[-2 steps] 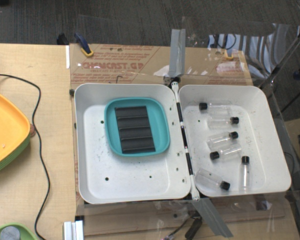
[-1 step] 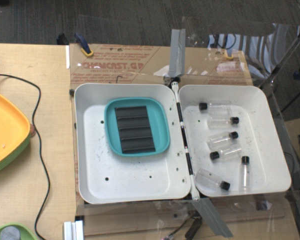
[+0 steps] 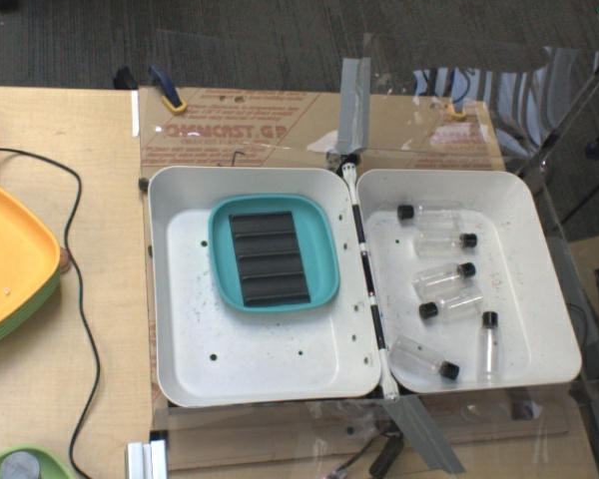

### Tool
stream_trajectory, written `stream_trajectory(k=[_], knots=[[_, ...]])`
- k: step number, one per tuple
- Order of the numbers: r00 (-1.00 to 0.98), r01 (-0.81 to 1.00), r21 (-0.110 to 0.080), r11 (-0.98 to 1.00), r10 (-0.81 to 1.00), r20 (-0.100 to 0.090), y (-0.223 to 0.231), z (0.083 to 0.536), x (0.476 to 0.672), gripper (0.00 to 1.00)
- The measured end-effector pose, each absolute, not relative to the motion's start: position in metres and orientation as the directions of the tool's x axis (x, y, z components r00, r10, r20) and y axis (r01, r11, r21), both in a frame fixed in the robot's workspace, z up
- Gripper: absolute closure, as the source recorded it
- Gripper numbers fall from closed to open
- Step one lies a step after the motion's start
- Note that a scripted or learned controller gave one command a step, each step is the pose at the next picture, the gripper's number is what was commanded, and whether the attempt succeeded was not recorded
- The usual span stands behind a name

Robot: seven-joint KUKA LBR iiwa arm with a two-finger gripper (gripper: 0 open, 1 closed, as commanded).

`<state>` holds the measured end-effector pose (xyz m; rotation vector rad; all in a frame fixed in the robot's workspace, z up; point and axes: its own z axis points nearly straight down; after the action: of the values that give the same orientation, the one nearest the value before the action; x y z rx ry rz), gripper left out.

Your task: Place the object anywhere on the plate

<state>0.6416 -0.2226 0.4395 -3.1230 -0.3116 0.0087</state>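
A teal plate [image 3: 322, 257] with a black ribbed insert [image 3: 269, 257] lies in the left white bin [image 3: 180, 297], toward its back. The right white bin [image 3: 539, 267] holds several clear vials with black caps. One vial [image 3: 427, 218] lies at the back left, another vial [image 3: 439, 281] near the middle, and one vial [image 3: 490, 341] points toward the front at the right. They lie loose and apart from each other.
Orange and green dishes [image 3: 10, 267] sit on the wooden bench at the far left, with a black cable [image 3: 80, 297] running beside them. A cardboard sheet [image 3: 240, 123] lies behind the bins. A grey upright bracket [image 3: 353, 108] stands at the bins' back junction.
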Motion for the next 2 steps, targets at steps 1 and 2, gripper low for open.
stream_trajectory(k=[1,2], knots=[[0.979,0.203,-0.001,-0.979,0.203,-0.004,-0.2216,0.4395,0.6508,0.0],[0.979,0.202,-0.002,-0.979,0.202,-0.005,-0.2218,0.4393,0.65,0.0]])
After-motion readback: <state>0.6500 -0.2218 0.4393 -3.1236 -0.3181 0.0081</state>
